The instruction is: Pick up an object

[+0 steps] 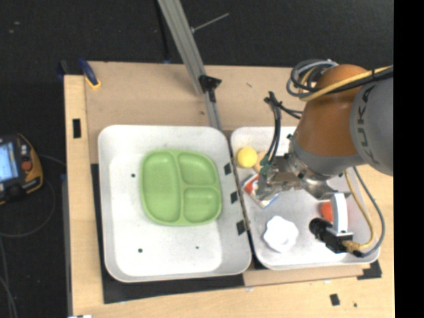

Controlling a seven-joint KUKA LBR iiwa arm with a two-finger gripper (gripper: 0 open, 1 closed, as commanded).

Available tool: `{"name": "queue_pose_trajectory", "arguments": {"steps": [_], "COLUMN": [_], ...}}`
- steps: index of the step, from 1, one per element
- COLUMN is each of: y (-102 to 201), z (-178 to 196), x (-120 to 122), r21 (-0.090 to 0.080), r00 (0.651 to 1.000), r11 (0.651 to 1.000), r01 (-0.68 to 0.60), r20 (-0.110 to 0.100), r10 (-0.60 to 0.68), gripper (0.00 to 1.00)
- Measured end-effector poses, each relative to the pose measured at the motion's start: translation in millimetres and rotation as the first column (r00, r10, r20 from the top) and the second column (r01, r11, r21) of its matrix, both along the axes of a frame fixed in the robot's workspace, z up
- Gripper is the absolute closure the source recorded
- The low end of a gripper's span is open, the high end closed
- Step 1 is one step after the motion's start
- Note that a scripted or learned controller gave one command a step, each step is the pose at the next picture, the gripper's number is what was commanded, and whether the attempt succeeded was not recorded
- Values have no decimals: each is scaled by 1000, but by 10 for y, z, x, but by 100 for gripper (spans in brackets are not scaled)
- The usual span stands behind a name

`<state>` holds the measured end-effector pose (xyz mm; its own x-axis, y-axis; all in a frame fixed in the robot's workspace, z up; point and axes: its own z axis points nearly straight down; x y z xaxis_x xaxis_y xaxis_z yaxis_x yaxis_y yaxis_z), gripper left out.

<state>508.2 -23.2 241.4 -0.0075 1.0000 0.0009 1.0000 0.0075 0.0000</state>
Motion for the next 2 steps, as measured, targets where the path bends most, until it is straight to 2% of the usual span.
{"name": "queue_pose_trajectory", "arguments": {"steps": [2], "y": [900], "z": [67], "x": [190], "r21": [1], "r00": [1000], "r11": [1000], "r01": [-1], "r20": [2], "r10": [1], "gripper": [100]}}
